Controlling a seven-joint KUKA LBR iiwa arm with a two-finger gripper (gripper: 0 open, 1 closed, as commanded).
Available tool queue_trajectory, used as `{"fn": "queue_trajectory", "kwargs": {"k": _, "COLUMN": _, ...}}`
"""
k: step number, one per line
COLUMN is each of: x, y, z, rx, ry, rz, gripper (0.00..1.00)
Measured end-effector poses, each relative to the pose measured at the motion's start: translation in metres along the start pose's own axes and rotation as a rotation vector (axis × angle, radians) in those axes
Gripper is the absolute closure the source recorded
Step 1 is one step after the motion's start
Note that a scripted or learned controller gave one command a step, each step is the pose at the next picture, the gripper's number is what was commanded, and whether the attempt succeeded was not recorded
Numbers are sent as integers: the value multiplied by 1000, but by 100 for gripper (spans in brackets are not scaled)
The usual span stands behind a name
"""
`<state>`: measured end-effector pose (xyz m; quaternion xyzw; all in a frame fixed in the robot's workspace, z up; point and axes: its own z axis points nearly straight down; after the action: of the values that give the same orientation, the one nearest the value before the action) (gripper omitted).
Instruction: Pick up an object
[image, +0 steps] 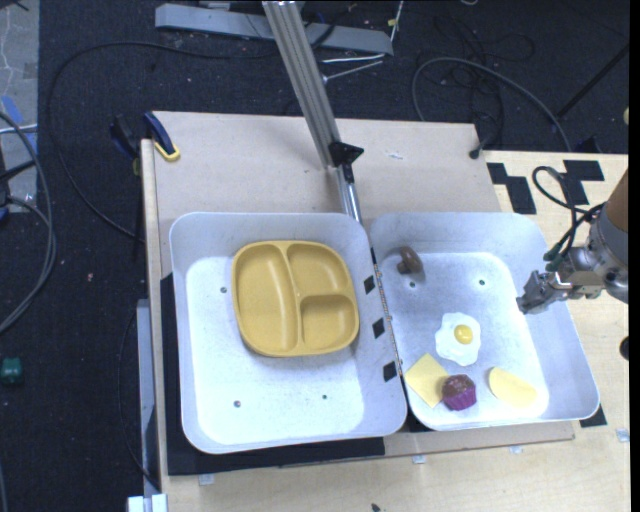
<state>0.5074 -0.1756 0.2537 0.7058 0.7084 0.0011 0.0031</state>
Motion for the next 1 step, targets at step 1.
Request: {"fn": "queue_trajectory", "kwargs": {"k": 1, "x": 48, "y": 13, "z": 13, "rx": 7, "ry": 3, "rz": -3, "gripper": 100}}
